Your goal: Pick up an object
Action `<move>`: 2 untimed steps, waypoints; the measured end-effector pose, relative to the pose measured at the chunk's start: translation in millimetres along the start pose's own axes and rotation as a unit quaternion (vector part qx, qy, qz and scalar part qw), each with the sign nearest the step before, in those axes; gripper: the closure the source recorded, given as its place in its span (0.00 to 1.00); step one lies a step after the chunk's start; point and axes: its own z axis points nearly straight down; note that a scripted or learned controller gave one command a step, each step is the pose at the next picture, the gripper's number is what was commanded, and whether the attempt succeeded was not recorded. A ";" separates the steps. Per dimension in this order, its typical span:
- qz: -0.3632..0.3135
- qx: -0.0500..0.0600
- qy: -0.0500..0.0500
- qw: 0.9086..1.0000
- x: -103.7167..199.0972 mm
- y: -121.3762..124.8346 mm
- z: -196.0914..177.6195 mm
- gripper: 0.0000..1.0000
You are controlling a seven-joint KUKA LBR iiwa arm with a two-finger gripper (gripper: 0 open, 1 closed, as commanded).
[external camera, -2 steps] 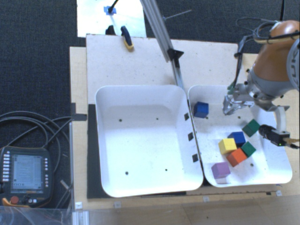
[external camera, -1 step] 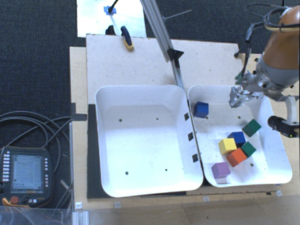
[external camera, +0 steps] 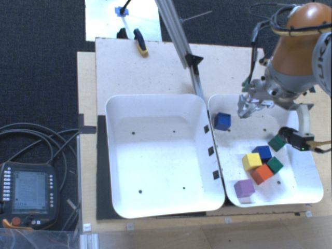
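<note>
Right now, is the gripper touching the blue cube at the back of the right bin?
Apart. The camera view shows bare white bin floor between the gripper and the blue cube, which sits alone to the gripper's left in the view.

1. The gripper [external camera: 248,108] hangs over the right bin [external camera: 306,188], near a blue cube [external camera: 222,121].
2. Yellow [external camera: 251,161], orange [external camera: 262,174], purple [external camera: 244,189] and green [external camera: 275,165] cubes cluster nearby.
3. The left bin [external camera: 119,139] sits alongside.

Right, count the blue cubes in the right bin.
2. One blue cube sits alone near the right bin's far left corner, beside the gripper. The other blue cube sits in the cluster behind the yellow cube. The arm may hide more.
</note>
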 end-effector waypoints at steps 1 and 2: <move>-0.001 0.001 0.000 1.000 53.0 -5.1 -3.1 1.00; 0.000 0.001 0.000 1.000 95.5 -2.9 7.5 1.00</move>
